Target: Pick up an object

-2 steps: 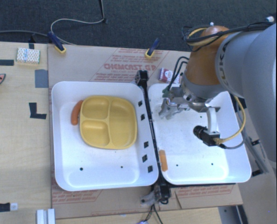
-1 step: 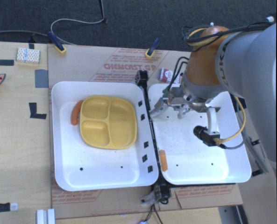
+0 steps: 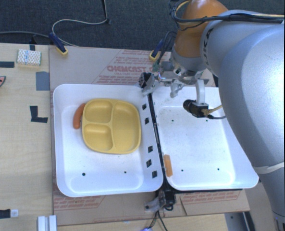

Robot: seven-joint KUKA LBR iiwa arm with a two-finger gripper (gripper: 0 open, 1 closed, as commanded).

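Camera view: left bin (image 3: 68, 177) holds yellow divided plate (image 3: 111, 125) and sausage (image 3: 77, 117); right bin (image 3: 229, 174) holds carrot piece (image 3: 167, 165). Gripper (image 3: 173, 88) jaw state indeterminate.

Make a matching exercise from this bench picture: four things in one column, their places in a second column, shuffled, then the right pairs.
Things
1. yellow divided plate
2. orange sausage-shaped piece
3. small orange piece
4. pincer

Places
A. in the right bin, by its left wall near the front
B. over the back edge of the right bin
C. in the middle of the left bin
D. in the left bin, against the plate's left rim

Pairs: 1-C, 2-D, 3-A, 4-B
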